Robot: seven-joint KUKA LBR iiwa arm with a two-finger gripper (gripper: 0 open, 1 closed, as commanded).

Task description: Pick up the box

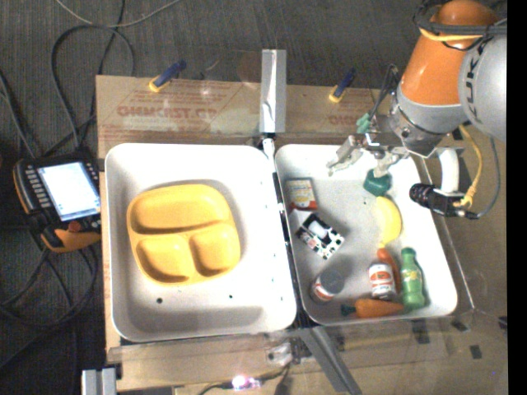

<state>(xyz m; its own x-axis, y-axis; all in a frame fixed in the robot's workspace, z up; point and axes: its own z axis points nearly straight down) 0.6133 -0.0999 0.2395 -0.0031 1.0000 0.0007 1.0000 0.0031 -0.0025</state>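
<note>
The box [300, 193] is small, with a red and white label, and lies flat near the upper left corner of the right bin [445, 303]. My gripper [362, 161] hovers over the upper part of that bin, to the right of the box and apart from it. Its fingers [339, 161] are spread open with nothing between them. A teal object [377, 183] sits just below the gripper.
The right bin also holds a black and white item [319, 235], a yellow fruit [387, 218], a grey can [329, 285], a red and white can [380, 280], a green bottle [412, 278] and a carrot [375, 308]. A yellow divided tray [185, 233] lies in the left bin [123, 303].
</note>
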